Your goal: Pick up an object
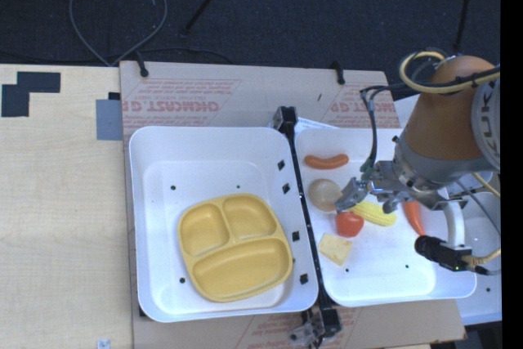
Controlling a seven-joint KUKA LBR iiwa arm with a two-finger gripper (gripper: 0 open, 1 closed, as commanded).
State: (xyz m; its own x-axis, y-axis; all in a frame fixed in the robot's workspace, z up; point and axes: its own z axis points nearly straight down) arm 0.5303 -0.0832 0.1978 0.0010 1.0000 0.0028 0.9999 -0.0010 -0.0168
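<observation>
Pincer (356,194): low in the right white bin (384,290), above the red plastic tomato (349,223); its opening cannot be told.
Tomato: between the yellow corn cob (374,214) and the pale cheese wedge (334,248).

A yellow divided plate (235,247) is held by the white left bin (155,176). In the white right bin (409,286), an orange sausage (327,161), red tomato (350,223), yellow corn (374,213), pale yellow cheese (334,248) and beige round piece (324,194) are seen.

Yellow 3-compartment tray (235,248) in left bin (155,176) — cardboard sheet (196,98) under both bins, black cables (114,4) on dark floor behind.
</observation>
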